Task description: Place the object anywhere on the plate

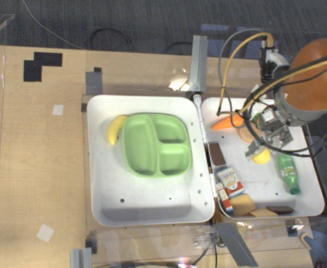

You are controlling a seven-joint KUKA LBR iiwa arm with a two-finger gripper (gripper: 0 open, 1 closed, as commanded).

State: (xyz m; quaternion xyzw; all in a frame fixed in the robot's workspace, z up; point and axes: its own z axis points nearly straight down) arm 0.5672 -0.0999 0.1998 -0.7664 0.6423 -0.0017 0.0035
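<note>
Over the right bin (314, 205), the hand (262, 145) hovers at a lemon (261, 157).
Whether it is open or has hold of the lemon cannot be told. The green plate (155, 144) lies well to the left, in the other bin (147, 205), across the divide.

The claw (262, 142) hides part of the yellow object (261, 157) (its fingers blurred).

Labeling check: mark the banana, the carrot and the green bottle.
banana (115, 129), camera view, middle of its curve beside the green plate.
carrot (224, 123), camera view, mid-body.
green bottle (287, 172), camera view, on its body.
</note>
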